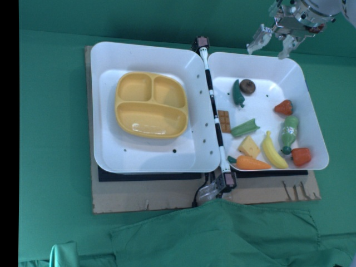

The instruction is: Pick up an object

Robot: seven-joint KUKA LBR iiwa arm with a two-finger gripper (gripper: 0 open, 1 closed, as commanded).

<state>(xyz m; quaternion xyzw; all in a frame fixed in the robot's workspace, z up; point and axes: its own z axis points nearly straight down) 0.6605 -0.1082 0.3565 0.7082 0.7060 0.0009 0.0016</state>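
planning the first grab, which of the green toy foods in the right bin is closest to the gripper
The dark green pepper beside the brown round piece, at the bin's far end below the open gripper. The green bean pod and green bottle lie farther down.

Bins [111,57] were white; divided plate [150,104] yellow; banana [273,151] yellow; carrot [253,162] orange — desk [55,121] covered in green cloth.

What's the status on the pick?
Tool open, nothing between its fingers, above the far rim of the right white bin. Toy foods lie untouched in that bin; yellow plastic banana near the front. Nothing blocking.
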